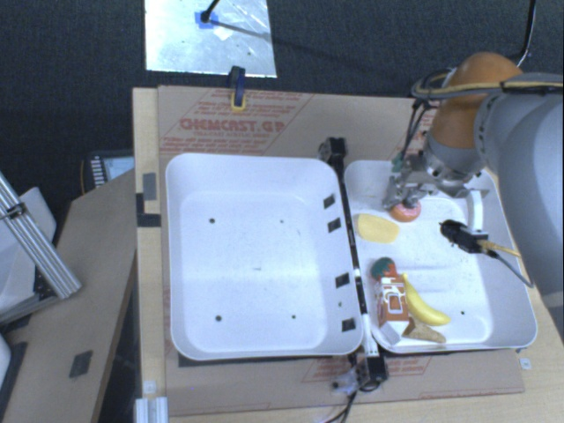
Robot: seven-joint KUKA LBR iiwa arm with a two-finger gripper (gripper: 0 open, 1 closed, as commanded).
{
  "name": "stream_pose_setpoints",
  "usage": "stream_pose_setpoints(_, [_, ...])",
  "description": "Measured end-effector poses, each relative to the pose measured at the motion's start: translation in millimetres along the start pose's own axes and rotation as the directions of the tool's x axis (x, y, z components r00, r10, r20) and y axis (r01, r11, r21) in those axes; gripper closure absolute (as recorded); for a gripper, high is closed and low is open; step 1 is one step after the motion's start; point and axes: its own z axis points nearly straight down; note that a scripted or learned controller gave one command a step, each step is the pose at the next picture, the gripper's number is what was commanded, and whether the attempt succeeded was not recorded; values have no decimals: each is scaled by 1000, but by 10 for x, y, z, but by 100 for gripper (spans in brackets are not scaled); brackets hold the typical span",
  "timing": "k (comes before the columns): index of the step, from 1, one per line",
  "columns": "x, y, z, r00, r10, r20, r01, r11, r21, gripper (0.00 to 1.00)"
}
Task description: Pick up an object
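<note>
The gripper [404, 194] hangs over a small pink object [406, 209] in the upper right bin [507, 324], its grasp impossible to tell, and the rounded object may slip sideways.

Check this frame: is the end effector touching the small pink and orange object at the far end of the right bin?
Cannot tell. In the camera view the end effector sits directly over the pink object, overlapping it, so neither contact nor a gap shows.
</note>
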Motion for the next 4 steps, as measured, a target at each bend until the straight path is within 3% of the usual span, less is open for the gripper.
stream_pose_setpoints(1, [-265, 28, -930, 1000, 4, 15, -4, 999, -36, 100])
stream_pose_setpoints(2, [115, 1, -154, 1000, 0, 9, 0, 1000, -12, 100])
stream_pose_setpoints(3, [-770, -206, -903, 1000, 10, 16, -10, 999, -31, 100])
stream_pose_setpoints(4, [-718, -558, -802, 1000, 5, 12, -5, 1000, -22, 100])
